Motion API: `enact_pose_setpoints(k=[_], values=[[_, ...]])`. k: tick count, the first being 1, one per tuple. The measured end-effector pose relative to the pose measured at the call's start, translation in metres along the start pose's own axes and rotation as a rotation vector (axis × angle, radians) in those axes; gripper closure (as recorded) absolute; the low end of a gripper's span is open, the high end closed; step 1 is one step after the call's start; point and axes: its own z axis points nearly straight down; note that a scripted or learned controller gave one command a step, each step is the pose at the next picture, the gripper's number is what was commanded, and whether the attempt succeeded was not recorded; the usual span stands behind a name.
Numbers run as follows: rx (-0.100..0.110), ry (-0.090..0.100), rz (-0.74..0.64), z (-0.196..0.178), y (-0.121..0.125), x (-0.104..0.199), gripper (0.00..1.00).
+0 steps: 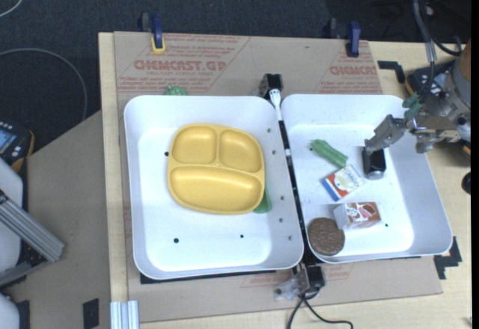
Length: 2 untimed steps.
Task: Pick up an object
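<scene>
Right bin (419, 241), looking down. Gripper (376, 152) hangs at about 2 o'clock in that bin, low over the floor. One grey finger slopes down from the wrist; a dark block sits under its tip. Whether the fingers are apart or together I cannot tell from this angle, and nothing is plainly held between them.

Candidate objects: green piece (328, 151) at 11 o'clock, blue-and-white packet (342, 182) at centre, brown-and-white carton (359, 214) at 6 o'clock, round brown disc (326, 235) at 7 o'clock against the rim. Left bin (146, 170) holds a yellow divided tray (216, 169).

Risks, as judged:
- Packet and carton lie flat; a descent could press on them and close on nothing.
- Packet and carton sit near each other; a sweep could nudge one aside.
- Disc by the rim leaves little room for a finger on that side.
</scene>
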Motion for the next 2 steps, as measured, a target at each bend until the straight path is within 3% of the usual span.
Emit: enact_pose_setpoints(k=[1,2], values=[[0.013,-0.001,0.003,-0.002,0.000,-0.001,1.00],[0.012,0.002,-0.004,-0.053,-0.003,0.068,1.00]])
